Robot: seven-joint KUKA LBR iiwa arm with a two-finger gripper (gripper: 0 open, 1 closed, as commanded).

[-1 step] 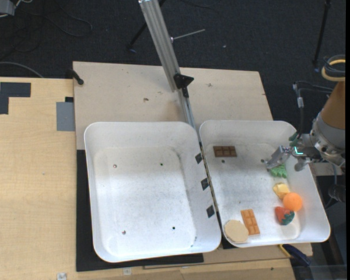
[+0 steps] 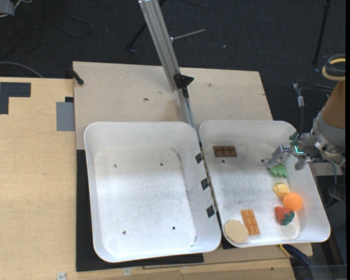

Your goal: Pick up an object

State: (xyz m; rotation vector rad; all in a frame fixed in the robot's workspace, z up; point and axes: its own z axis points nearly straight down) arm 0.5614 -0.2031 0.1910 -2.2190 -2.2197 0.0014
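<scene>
My gripper [image 2: 275, 157] hangs low over the right side of the right bin [image 2: 254, 127], reaching in from the right. Just below it lies a small green object [image 2: 277, 170], very close to the gripper tip; whether they touch is unclear. Further toward the front of the bin are a yellow piece [image 2: 281, 189], an orange ball [image 2: 292, 201] and a red strawberry-like item [image 2: 284, 215]. A brown chocolate bar [image 2: 225, 151] lies at the bin's back left. An orange wafer [image 2: 250, 221] and a tan round cookie [image 2: 237, 231] sit at the front left.
The left bin [image 2: 141, 130] stands beside the right one, joined along a black-clipped divider [image 2: 203, 174]. A slanted metal rail [image 2: 163, 45] rises behind the bins. Wooden board lies to the left, with dark floor and cables behind.
</scene>
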